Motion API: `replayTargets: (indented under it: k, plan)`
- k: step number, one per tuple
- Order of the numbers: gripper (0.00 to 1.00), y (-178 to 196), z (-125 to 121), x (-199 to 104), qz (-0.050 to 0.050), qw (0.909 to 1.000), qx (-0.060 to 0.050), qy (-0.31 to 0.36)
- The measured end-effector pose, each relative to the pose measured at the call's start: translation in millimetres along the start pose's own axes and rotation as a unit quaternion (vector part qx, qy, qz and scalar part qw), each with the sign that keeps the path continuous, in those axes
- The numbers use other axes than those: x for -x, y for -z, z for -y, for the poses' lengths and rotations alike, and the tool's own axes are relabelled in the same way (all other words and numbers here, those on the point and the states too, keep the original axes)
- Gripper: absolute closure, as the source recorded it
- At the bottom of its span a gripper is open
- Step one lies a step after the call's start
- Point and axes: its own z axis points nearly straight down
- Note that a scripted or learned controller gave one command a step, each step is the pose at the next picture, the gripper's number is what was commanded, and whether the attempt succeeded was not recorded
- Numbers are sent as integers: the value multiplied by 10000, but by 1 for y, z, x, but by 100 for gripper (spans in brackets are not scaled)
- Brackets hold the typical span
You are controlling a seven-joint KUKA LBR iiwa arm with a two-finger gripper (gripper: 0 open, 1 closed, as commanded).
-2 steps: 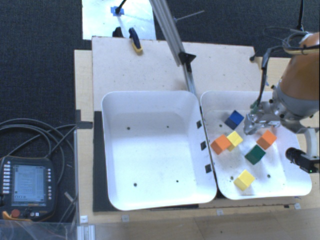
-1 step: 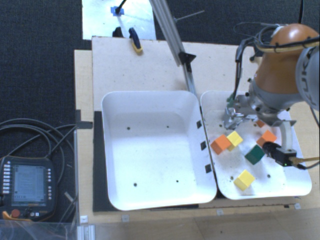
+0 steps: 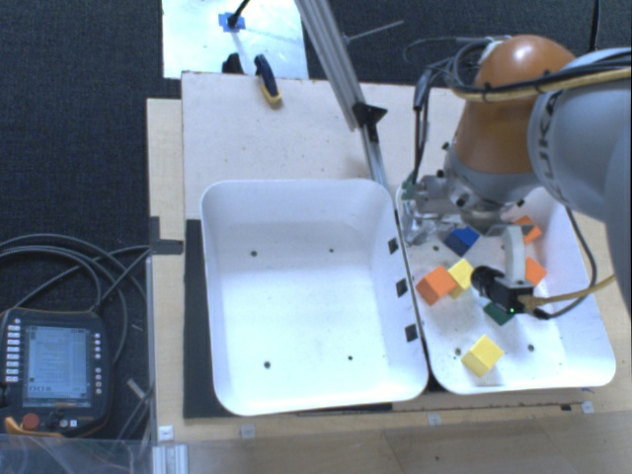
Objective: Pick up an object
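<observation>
Dark carpet is seen around a pale board surface (image 3: pixel 286 136), on which two shallow white bins are set side by side. A handheld control pendant (image 3: pixel 54 368) with grey cables is laid at lower left, and a slanted metal pole (image 3: pixel 331 47) is seen across the top of the scene. The left bin (image 3: pixel 296 294) is shown with a white floor marked by a few small dark dots. The right bin (image 3: pixel 553 363) is occupied by loose coloured blocks, and the grey arm (image 3: pixel 583 126), with its orange band (image 3: pixel 513 97), is extended over it from the right.

The tool (image 3: pixel 430 215) is placed low at the rear left corner of the right bin, close to the wall shared by the two bins. Whether it is open or closed cannot be told, since it is largely covered by the wrist, and nothing can be seen gripped in it.

The pick is judged not yet done: every visible block is lying on the bin floor. A blue block (image 3: pixel 461 240) is found just beside the tool, on its near right side, and is judged the likeliest target. An orange block (image 3: pixel 434 284) and a yellow block (image 3: pixel 461 273), touching each other, are set a little nearer the camera. A green block (image 3: pixel 499 312) and a second yellow block (image 3: pixel 483 355) are placed further forward, well apart from the tool. A second orange block (image 3: pixel 534 270) and a third orange block (image 3: pixel 530 231) are partly hidden beneath the arm. A grip on one block and a lift are left to be made.
</observation>
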Motion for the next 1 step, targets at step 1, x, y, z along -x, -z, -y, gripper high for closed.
replayTargets:
  k: [1]
  plan:
    - [100, 6, -15, -52, -9, 10000, 0, 3]
